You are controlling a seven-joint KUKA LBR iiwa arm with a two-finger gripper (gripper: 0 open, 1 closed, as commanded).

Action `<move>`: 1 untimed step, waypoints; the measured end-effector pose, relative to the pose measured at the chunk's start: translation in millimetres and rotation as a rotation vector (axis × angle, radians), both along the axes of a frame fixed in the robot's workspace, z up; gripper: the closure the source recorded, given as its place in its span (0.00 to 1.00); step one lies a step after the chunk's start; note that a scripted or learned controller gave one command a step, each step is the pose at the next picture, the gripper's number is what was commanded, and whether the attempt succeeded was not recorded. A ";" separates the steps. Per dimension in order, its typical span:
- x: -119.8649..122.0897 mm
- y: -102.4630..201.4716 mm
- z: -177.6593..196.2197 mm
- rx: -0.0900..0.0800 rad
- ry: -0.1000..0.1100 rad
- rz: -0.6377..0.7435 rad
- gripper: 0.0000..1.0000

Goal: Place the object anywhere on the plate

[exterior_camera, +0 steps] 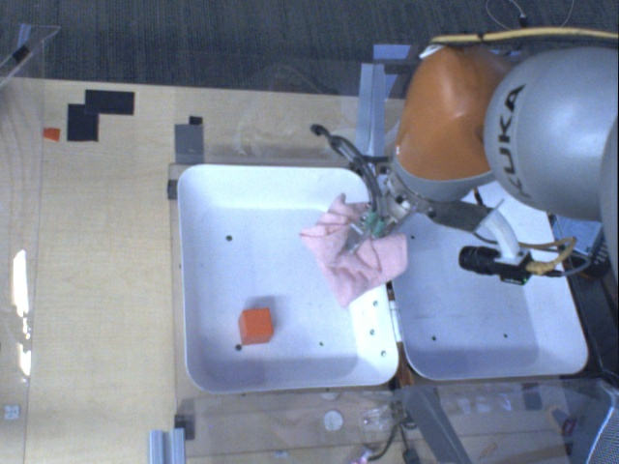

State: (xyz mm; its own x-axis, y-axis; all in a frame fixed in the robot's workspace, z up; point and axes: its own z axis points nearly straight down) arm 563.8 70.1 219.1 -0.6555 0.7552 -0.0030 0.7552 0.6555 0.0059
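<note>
A crumpled pink cloth (353,254) lies at the right side of the left bin (222,211), its lower corner draped over the rim between the two bins. My gripper (368,228) reaches down from the orange-banded wrist onto the cloth's top. The cloth's folds bunch up and converge between the fingertips, so the gripper is shut on the cloth. A small orange cube (256,326) sits on the left bin's floor near the front, well apart from the gripper.
The right bin (493,341) lies under the arm, whose grey and orange bulk hides its back half. A black cable fitting (495,262) hangs over it. Black and orange markers (92,114) sit on the wooden bench at far left.
</note>
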 end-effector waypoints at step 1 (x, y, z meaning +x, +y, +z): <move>53.3 50.0 -14.4 -0.001 0.002 0.092 1.00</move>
